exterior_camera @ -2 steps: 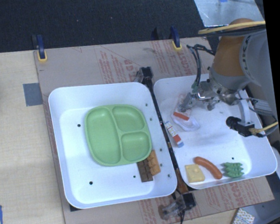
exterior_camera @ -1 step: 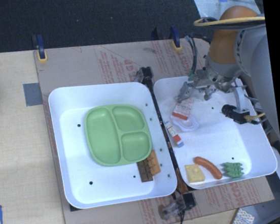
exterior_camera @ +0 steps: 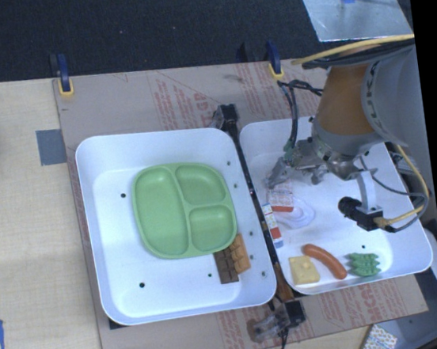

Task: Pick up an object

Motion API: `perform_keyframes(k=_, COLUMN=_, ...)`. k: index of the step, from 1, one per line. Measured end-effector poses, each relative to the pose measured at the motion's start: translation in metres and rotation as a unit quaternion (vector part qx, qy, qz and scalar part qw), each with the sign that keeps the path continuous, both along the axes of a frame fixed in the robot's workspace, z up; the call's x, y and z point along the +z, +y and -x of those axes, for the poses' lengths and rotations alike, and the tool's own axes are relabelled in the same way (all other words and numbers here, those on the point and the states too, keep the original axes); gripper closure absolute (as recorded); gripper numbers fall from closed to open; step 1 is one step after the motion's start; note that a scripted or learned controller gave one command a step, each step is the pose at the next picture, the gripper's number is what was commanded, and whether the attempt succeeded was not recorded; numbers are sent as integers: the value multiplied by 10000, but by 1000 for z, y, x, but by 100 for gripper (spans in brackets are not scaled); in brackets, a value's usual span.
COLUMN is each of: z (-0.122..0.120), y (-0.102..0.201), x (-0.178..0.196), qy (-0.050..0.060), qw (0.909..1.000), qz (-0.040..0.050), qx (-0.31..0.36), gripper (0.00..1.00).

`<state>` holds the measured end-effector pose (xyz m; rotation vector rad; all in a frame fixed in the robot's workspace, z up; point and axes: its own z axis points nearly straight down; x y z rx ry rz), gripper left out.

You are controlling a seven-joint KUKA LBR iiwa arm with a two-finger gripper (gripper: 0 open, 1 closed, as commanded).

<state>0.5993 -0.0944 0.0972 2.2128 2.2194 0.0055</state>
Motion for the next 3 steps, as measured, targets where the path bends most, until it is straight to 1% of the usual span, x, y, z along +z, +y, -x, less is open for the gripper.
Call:
perform_keyframes(k=1, z=-61, y=-18, x=-4, qy=11, qw=10000, qz=-3, qx=19, gripper=0)
perform_keyframes(k=2, z=-56, y=2, x=-5, qy=64, qw=10000, qz=-14, qx=19, gripper=0)
perform_keyframes(k=3, z=-57, y=1, x=-5, qy=55, qw=10000, qz=-11, qx=18, gripper=0)
